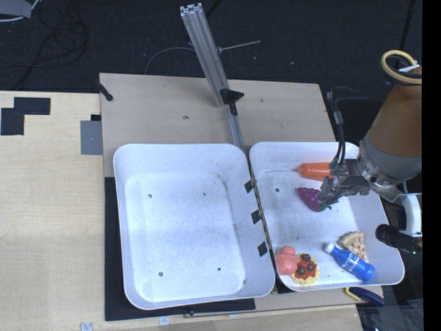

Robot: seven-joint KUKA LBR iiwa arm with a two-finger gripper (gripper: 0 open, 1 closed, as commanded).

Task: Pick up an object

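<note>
Hanging low in the right bin (275, 158), the gripper (329, 193) is touching a purple toy (309, 197), its grip unreadable, while a carrot (314, 170) is lying just behind and a bottle (351, 262) nearer the front.

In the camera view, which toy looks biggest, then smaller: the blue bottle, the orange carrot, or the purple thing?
1. blue bottle
2. orange carrot, nearly the same as the bottle, so unsure
3. purple thing, partly hidden by the gripper
</note>
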